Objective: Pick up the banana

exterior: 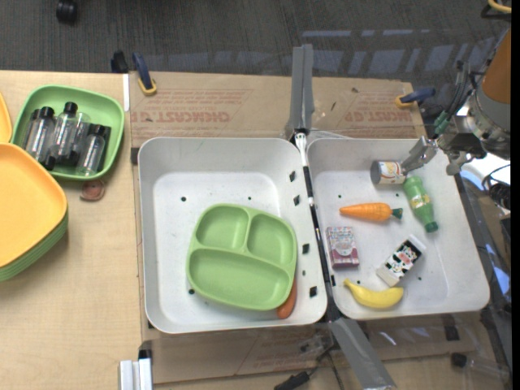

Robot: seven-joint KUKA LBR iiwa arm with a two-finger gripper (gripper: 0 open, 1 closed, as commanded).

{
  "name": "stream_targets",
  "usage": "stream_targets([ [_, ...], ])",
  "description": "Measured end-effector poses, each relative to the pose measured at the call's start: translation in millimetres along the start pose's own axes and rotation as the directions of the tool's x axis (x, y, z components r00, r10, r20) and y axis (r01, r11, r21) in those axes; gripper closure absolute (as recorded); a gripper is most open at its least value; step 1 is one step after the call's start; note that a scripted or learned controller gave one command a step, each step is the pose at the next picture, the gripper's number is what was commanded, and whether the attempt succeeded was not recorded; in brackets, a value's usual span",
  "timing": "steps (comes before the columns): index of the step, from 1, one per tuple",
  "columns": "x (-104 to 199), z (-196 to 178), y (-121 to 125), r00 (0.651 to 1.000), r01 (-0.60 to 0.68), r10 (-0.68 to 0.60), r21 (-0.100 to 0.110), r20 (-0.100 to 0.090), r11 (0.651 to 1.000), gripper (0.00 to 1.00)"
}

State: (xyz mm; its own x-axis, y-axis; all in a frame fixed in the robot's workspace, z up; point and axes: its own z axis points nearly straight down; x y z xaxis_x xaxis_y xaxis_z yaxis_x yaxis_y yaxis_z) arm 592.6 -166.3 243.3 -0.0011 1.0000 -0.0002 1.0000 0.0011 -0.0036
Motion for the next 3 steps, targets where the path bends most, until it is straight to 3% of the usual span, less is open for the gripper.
stream_targets([
  [1,6.5,3.1,-8.7,0.917,-0.399,0.399,0.001,0.001,0.917,0.0],
  [2,87.5,33.3,35.1,0.989,-0.148,0.148,-0.001,0.001,0.989,0.0],
  [3,133.5,52.7,19.3,0.999,0.041,-0.041,0.001,0.001,0.999,0.0],
])
